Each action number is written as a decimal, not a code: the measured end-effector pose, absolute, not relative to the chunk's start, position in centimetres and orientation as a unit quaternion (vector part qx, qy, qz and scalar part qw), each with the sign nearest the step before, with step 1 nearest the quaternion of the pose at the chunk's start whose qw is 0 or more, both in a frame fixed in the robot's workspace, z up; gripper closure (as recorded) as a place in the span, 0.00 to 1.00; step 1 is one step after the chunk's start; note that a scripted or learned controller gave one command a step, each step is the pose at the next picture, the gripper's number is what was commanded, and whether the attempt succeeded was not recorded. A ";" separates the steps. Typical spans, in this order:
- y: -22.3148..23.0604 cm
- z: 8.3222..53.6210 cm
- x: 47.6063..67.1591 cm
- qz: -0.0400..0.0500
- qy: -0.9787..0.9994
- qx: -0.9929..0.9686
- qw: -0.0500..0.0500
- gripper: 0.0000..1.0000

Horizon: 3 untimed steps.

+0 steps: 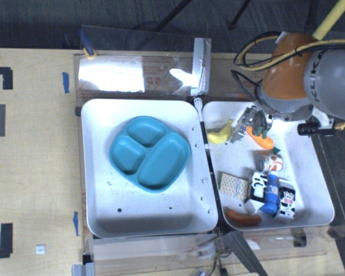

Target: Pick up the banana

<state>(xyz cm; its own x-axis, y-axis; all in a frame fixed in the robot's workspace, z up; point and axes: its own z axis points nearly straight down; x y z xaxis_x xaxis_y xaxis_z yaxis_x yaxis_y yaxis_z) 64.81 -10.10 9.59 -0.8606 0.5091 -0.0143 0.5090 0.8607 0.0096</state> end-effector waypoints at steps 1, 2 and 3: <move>-10.1 9.6 64.8 0.003 0.965 0.264 0.008 0.00; -10.5 8.7 65.7 -0.003 0.989 0.146 -0.003 0.00; -11.1 15.1 62.2 0.001 0.999 0.043 0.000 0.00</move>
